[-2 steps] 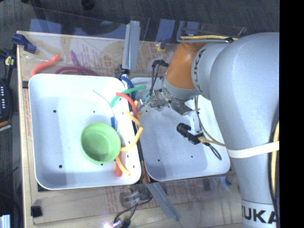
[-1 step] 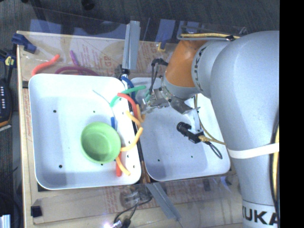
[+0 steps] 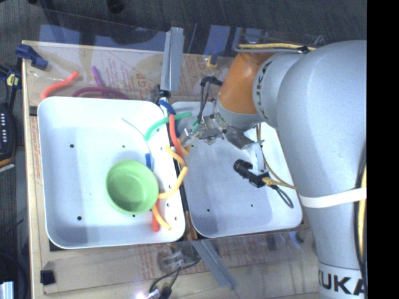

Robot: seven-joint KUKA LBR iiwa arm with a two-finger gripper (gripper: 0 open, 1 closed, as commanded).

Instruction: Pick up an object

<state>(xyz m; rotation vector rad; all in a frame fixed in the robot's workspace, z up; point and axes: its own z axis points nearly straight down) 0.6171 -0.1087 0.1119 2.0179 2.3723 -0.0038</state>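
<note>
A green bowl point(image 3: 131, 186) lies in the left bin point(image 3: 62, 167), toward its near right part, well apart from the claw point(image 3: 198, 131). The claw sits at the far left corner of the right bin point(image 3: 230, 210), beside coloured tubes point(image 3: 168, 161) draped over the divide between the bins. Whether the claw is released or clenched, I cannot tell.

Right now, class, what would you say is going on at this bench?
A grey KUKA arm reaches in over the right bin, its gripper low near that bin's upper left corner, close to the coloured straws along the divide. A green bowl sits in the left bin. Whether anything is held cannot be told.
</note>
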